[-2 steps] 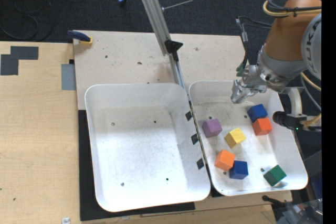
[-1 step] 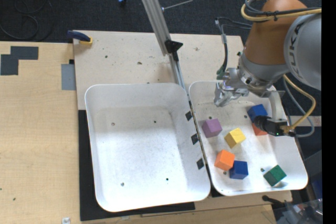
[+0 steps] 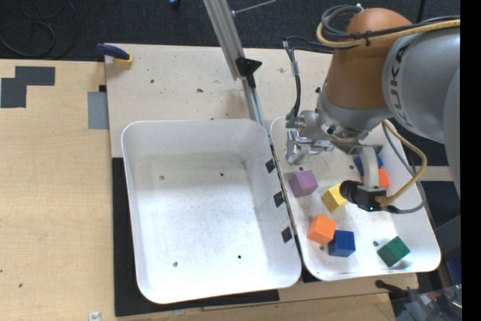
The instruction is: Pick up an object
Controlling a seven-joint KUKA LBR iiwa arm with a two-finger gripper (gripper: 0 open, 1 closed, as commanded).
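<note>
My gripper (image 3: pixel 297 152) hangs over the upper left part of the right bin (image 3: pixel 421 258), its metal fingers pointing down just above a purple cube (image 3: pixel 303 182). Nothing shows between the fingers, which look slightly apart. Below it lie a yellow cube (image 3: pixel 334 198), an orange cube (image 3: pixel 322 228), a blue cube (image 3: pixel 342 243) and a green cube (image 3: pixel 393 251). A blue and orange object (image 3: pixel 375 171) lies partly under the arm's cable.
The left bin (image 3: pixel 199 207) sits beside the right one, with black clips on the shared wall. A slanted aluminium bar (image 3: pixel 223 30) rises behind the bins. The big grey and orange arm (image 3: pixel 376 71) covers the right bin's upper part.
</note>
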